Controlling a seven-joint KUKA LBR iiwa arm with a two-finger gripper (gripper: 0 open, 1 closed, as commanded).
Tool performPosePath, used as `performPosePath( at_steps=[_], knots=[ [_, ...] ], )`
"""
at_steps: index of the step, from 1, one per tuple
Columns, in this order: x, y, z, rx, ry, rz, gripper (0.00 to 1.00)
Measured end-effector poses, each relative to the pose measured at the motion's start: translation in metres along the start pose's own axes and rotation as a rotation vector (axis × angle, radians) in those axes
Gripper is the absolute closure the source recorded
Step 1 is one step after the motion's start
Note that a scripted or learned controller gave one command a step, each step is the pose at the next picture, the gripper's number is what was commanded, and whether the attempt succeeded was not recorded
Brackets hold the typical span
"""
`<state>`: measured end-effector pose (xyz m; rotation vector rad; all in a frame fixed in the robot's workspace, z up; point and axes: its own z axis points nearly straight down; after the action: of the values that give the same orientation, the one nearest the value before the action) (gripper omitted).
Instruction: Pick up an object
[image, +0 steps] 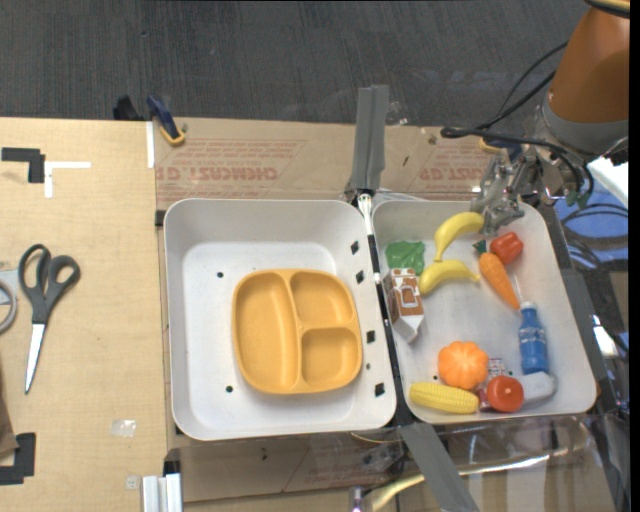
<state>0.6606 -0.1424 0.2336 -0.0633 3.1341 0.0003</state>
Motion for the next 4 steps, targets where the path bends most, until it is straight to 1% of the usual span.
performPosePath(
  at_steps=[1, 2, 3, 4],
  knots=[
    [-0.001, 0.0, -0.01, 0.001, -0.005, -0.002, 1.0],
    [0.001, -0.011, 0.139, 0.001, 0.0, -0.113, 1.0],
    [0.053, 0.003, -0.042, 0.0, 0.001, -0.231, 1.0],
    [0.083, 0.019, -0.08, 0.0, 0.001, 0.016, 1.0]
  ],
)
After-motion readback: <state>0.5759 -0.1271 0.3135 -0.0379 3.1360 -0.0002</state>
